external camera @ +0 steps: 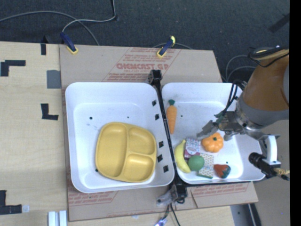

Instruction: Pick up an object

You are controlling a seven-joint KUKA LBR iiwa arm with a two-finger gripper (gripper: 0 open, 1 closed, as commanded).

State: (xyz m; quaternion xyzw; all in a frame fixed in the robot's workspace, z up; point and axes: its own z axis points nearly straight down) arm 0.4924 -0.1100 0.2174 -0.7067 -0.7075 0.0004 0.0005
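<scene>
Carrot (171,117) upright, green top upward

Both white bins (75,126) look like smooth, slightly glossy plastic. The yellow divided plate (126,152) is matt plastic. Brown printed cardboard (136,65) lies beneath; the bench (26,140) shows pale wood grain. The toy pumpkin (212,143) shines faintly.

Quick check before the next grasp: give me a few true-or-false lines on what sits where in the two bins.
1. The yellow tray lies in the left bin. True.
2. The carrot lies in the left bin. False: it is in the right bin, near the divider.
3. The tool is above the right bin, near the small orange pumpkin. True.
4. The banana lies on the yellow tray. False: it is in the right bin, beside the green ball.
</scene>
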